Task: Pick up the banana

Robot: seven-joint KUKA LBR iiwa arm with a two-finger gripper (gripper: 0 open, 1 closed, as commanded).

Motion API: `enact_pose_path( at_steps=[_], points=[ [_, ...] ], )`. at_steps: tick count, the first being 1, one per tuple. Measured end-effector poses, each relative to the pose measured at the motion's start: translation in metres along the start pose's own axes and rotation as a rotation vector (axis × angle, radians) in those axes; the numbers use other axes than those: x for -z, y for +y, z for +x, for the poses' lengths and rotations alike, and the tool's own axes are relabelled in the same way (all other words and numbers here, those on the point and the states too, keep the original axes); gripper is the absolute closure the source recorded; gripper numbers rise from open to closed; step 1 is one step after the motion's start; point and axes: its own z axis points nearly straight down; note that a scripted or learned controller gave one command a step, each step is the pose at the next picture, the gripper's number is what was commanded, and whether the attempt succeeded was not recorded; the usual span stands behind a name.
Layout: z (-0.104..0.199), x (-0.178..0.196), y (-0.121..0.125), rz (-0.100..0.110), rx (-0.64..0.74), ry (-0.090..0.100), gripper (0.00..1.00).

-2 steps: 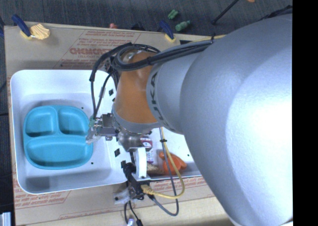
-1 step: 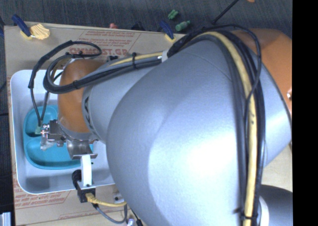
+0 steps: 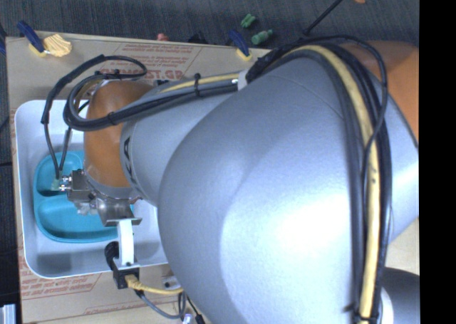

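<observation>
1. The grey arm (image 3: pixel 285 187) takes up most of the view and hides the right side of the worktop.
2. A white bin (image 3: pixel 28 173) lies under the wrist, only its left part visible.
3. A blue dish (image 3: pixel 53 216) sits in that bin, just left of the wrist.
4. The tool is hidden below the orange band (image 3: pixel 107 137); its state cannot be told.
5. The banana is hidden.

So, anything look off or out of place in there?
Nothing spilled or damaged. The arm covers most of the bench; in the left bin there's a blue object below the wrist. I can't spot the banana.
</observation>
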Motion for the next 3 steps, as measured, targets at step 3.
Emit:
enact_pose_path(
  at_steps=[3],
  points=[
    [-0.160, 0.048, 0.008, -0.006, 0.205, 0.001, 1.00]
  ],
)
